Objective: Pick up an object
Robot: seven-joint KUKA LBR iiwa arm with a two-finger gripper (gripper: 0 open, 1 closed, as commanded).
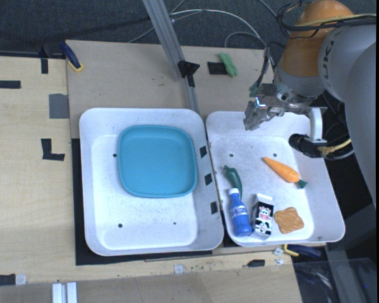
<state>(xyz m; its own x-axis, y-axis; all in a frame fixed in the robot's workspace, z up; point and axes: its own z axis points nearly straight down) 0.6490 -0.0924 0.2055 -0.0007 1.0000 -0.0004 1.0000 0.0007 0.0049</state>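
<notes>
1. We see the gripper (pixel 255 120) hanging over the far edge of the right bin (pixel 321 188), close to that bin's far-left corner, at the end of the grey arm (pixel 347 49) that reaches in from the right with its orange band (pixel 316 33) above the wrist.
2. We cannot tell how the tool stands, open or closed, since its tip is small and dark from this angle; we see nothing gripped in it.
3. The objects to pick all lie in the right bin, apart from the gripper and nearer the front.
4. An orange carrot (pixel 281 169) lies aslant near the bin's right edge, its green end pointing toward the front-right.
5. A green-handled brush (pixel 232 177) lies by the bin's left edge, and just in front of it, near the front-left corner, a blue bottle (pixel 239 213) lies on its side with its white cap toward the brush; whether the two touch we cannot tell.
6. A small black-and-white carton (pixel 263 214) sits just beside the bottle near the front edge, and a tan piece like toast (pixel 288 220) lies just to the right of the carton.
7. The left bin (pixel 101 232) holds a turquoise square plate (pixel 156 161), set toward its far edge.
8. On the bench (pixel 25 169), beyond the bins, we see a small green item (pixel 228 64) near the far edge and a grey pole (pixel 170 43) rising aslant from between the bins.
</notes>
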